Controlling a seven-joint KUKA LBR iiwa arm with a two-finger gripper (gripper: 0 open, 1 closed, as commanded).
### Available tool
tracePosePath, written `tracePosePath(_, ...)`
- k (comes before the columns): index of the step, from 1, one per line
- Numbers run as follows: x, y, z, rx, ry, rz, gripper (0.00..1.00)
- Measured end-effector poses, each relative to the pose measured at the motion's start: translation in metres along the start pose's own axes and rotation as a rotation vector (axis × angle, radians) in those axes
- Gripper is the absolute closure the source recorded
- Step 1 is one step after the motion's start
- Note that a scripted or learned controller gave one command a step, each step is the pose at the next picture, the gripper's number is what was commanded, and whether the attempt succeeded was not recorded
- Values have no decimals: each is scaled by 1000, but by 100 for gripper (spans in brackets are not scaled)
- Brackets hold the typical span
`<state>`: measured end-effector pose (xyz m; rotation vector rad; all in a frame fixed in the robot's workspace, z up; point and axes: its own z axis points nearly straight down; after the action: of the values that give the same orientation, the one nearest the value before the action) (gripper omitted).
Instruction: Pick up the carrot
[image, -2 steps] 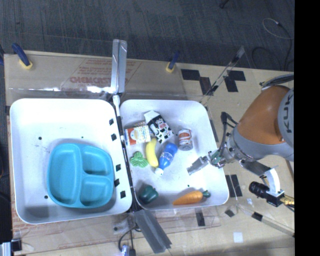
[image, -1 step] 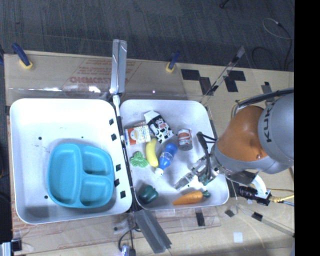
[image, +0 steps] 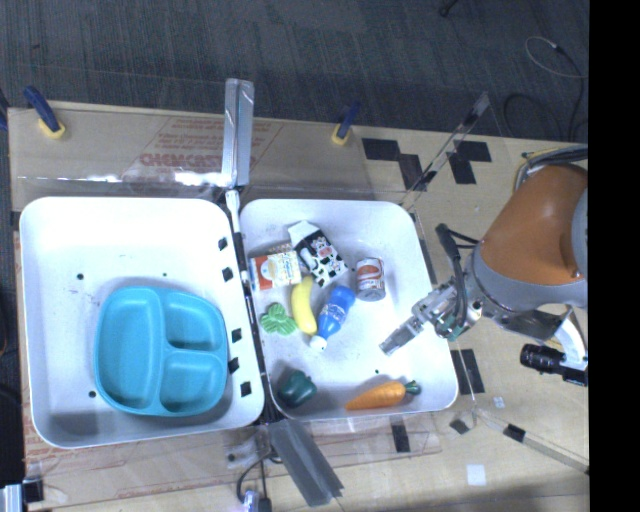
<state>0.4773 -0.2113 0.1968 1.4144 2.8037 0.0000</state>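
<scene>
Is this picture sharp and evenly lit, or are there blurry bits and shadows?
In the camera view the light is soft and even; the carrot and blue tray look fairly crisp. The gripper looks slightly smeared. Faint shadows sit along the bins' inner walls, and the dark floor above the bench lacks detail.

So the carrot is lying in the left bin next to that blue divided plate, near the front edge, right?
Not quite. The carrot lies near the front edge of the right bin, as the camera view shows, along with the other toy groceries. The blue divided plate sits in the left bin, apart from the carrot.
</scene>
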Motion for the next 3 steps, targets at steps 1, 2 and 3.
tracePosePath(1,3,4,-28,-1,-3,-188,0)
tracePosePath(2,1,2,104,0,-1,-337,0)
tracePosePath(3,1,3,94,-1,-2,-342,100)
